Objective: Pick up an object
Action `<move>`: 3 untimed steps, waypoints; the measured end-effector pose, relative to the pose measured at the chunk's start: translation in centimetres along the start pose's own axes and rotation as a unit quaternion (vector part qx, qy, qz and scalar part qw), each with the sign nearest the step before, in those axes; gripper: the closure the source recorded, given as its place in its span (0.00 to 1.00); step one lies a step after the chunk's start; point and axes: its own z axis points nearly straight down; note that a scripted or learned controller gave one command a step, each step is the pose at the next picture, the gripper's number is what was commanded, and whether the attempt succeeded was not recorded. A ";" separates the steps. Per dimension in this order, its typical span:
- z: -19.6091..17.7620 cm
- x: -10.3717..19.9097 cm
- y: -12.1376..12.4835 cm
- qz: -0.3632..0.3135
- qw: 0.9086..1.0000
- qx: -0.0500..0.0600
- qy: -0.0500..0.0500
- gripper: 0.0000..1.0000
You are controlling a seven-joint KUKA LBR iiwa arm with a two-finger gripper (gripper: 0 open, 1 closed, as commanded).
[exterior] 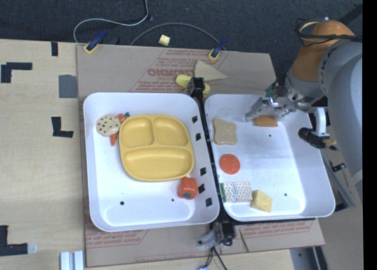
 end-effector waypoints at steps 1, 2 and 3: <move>-0.4 4.1 0.1 -0.002 1.000 -0.003 -0.005 0.00; -0.4 7.7 0.2 -0.002 1.000 -0.004 -0.005 0.00; -0.4 9.1 0.1 -0.001 1.000 -0.004 -0.005 0.00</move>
